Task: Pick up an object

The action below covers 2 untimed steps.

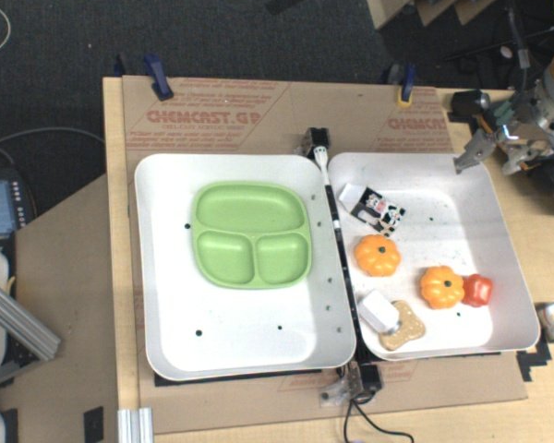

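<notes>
The two-finger metal gripper hangs at the upper right corner of the right shallow white bin, above its rim; whether its jaws are apart or together cannot be told. Well apart from it, lower in that bin, lie a small orange pumpkin, a second orange pumpkin touching a red pepper, a black-and-white toy cow, and a tan cookie-shaped piece. A green three-compartment plate sits in the left bin.

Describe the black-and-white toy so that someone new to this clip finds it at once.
Look in the right bin, the one without the green divided plate. Near its upper left, close to the seam between the bins, lies the black-and-white toy, just above an orange pumpkin. It is the only black-and-white patched object; its neighbours are orange, red, tan or plain white.
</notes>
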Each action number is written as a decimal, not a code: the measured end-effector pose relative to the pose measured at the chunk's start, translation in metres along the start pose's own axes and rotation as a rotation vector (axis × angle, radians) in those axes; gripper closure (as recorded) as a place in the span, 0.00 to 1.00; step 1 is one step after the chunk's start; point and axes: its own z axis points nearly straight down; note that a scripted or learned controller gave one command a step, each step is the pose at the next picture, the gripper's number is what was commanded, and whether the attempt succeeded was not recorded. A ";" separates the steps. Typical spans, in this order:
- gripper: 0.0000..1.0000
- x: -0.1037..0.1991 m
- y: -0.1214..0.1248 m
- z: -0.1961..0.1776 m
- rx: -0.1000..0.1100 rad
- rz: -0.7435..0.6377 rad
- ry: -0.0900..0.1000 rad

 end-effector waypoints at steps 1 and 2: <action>0.00 -0.005 -0.076 0.123 0.015 0.004 0.008; 0.00 -0.001 -0.127 0.144 0.003 -0.003 0.011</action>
